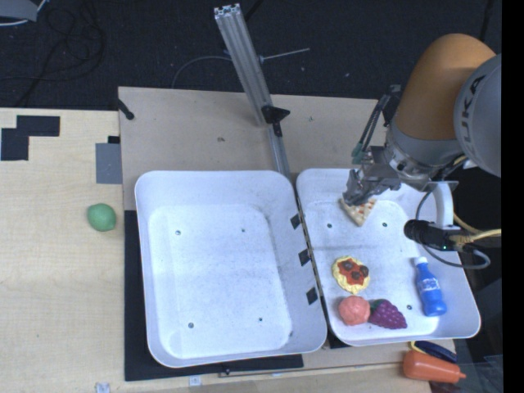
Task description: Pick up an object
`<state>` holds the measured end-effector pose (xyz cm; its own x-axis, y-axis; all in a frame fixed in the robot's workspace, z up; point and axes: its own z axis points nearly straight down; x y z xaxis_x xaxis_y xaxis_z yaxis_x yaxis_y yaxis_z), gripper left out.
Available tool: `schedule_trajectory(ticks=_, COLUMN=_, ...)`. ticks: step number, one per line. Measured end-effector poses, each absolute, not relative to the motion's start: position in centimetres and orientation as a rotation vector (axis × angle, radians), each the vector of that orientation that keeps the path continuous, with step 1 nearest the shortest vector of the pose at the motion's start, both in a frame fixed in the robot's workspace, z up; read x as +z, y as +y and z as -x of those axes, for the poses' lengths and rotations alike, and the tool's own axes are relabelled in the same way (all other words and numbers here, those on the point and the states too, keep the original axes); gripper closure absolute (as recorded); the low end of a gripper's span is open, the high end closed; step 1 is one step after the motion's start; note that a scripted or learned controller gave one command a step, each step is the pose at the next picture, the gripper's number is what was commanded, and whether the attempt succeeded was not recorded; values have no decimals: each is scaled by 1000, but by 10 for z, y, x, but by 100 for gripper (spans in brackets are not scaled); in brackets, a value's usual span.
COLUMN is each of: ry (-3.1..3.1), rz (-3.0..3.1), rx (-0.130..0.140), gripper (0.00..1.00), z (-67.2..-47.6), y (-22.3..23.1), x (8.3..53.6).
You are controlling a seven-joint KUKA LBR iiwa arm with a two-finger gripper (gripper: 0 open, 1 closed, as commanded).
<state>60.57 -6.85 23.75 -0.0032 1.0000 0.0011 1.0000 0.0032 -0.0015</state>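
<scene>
Claw (359,199) down on pizza slice (359,212) in right bin (467,322); grip state, you cannot tell. Risk: flat slice slips out, claw lifts bare.

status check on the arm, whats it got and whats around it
Gripper down at the waffle-like piece, far end of right bin; grasp unconfirmed. Blue bottle, pizza toy, peach ball and grapes lie nearer, apart from it. Nothing blocking.

One fixed overhead camera — slanted down over both bins (246,188).
</scene>
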Motion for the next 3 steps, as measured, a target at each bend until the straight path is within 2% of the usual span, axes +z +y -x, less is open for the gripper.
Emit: schedule_trajectory(ticks=3, ry=-2224, rz=2217, rx=0, gripper=100, z=-648, y=76, x=241)
